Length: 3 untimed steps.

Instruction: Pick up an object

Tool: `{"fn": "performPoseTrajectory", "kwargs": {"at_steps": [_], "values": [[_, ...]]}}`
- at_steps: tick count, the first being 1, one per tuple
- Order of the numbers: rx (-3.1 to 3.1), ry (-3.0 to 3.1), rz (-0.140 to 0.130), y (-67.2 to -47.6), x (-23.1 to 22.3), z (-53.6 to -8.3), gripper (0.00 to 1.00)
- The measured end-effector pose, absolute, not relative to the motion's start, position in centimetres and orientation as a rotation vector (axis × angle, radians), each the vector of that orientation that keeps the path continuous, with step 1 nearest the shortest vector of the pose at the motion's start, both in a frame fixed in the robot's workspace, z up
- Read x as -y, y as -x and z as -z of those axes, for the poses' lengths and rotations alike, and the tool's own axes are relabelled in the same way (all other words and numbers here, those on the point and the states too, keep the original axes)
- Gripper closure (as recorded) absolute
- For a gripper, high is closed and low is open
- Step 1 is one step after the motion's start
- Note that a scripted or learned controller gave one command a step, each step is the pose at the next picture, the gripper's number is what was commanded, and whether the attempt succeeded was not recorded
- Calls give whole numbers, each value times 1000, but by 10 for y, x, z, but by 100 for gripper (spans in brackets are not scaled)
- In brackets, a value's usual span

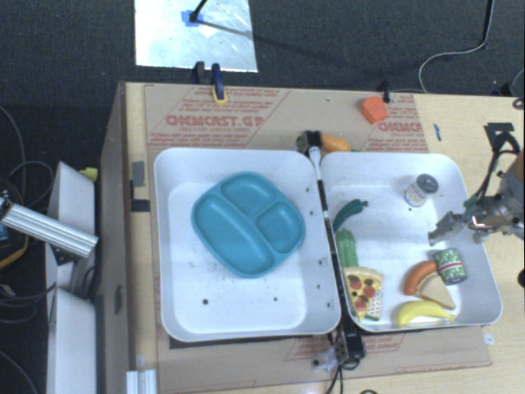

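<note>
- gripper (447,227) is hanging over the right bin (385,167), fingers apart on nothing, just up-left of the can (450,266).
- can is lying tilted near the bin's right wall, touching the sausage (419,276); probably light, stiff and smooth (could roll).
- its long axis is running roughly up-left to down-right; gripping across the sides looks best.
</note>
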<state>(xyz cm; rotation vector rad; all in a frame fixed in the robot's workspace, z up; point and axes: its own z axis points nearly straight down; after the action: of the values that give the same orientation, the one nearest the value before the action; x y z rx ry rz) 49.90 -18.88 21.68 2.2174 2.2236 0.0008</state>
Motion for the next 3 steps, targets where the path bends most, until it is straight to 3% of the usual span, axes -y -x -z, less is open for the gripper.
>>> {"fn": "performPoseTrajectory", "kwargs": {"at_steps": [1,2,3], "values": [[-2227,-2218,1,-542,185,-117,0],[-2222,-2220,0,-508,184,-101,0],[-2224,-2215,-2,-587,199,-85,0]]}}
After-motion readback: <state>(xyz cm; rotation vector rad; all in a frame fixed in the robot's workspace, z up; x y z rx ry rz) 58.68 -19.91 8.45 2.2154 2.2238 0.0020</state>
